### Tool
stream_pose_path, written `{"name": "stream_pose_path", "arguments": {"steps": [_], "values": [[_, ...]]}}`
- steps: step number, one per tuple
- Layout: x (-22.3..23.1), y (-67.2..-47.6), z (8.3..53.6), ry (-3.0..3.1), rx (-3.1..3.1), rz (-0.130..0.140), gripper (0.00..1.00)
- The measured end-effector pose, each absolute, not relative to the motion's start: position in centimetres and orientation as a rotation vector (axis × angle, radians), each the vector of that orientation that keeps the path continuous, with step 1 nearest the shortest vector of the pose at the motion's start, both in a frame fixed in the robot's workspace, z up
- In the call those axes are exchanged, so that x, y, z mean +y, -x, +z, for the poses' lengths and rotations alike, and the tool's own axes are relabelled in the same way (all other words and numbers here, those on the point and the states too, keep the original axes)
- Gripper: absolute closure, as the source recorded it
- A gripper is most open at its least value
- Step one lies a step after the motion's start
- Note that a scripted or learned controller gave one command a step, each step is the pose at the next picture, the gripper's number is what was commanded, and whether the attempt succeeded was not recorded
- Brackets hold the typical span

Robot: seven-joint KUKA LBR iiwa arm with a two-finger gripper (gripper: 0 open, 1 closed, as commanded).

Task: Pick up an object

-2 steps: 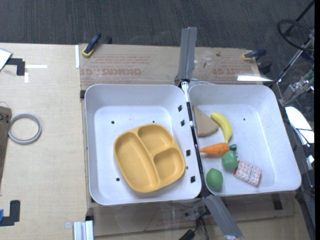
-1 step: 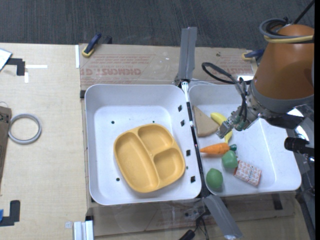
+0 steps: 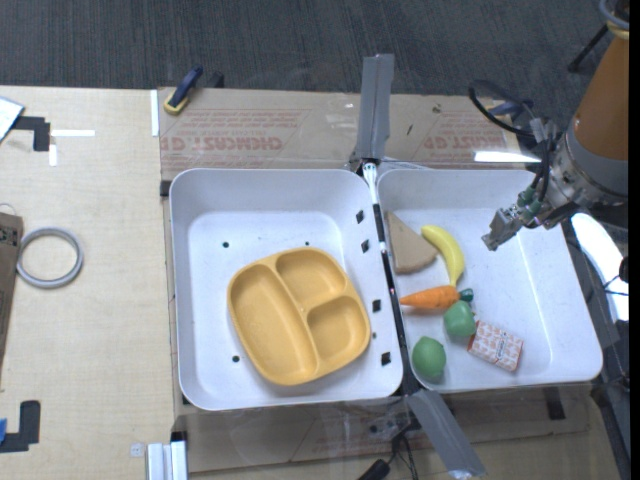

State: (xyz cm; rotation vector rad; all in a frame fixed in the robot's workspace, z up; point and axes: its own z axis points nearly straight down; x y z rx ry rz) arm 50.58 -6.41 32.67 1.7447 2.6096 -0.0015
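The right bin (image 3: 560,368) holds a yellow banana (image 3: 447,251), a tan bread wedge (image 3: 408,246), an orange carrot (image 3: 431,298), a green pepper (image 3: 460,321), a green lime (image 3: 428,356) and a small red-and-white patterned box (image 3: 496,347). My gripper (image 3: 502,228) hangs over the upper right part of that bin, to the right of the banana and above the box. Nothing shows between its fingers. The arm comes in from the right edge.
In the left bin (image 3: 200,268) lies a yellow three-compartment plate (image 3: 298,314). A roll of tape (image 3: 47,257) rests on the bench at far left. A blue and yellow tool (image 3: 184,89) sits behind the bins on cardboard.
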Motion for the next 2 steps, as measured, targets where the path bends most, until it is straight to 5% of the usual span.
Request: {"name": "stream_pose_path", "arguments": {"steps": [1, 2], "values": [[-16.4, -59.4, 38.9, -1.222, 2.889, -0.002, 1.00], [-12.0, -58.2, 35.6, -1.540, 2.739, -0.002, 1.00]]}}
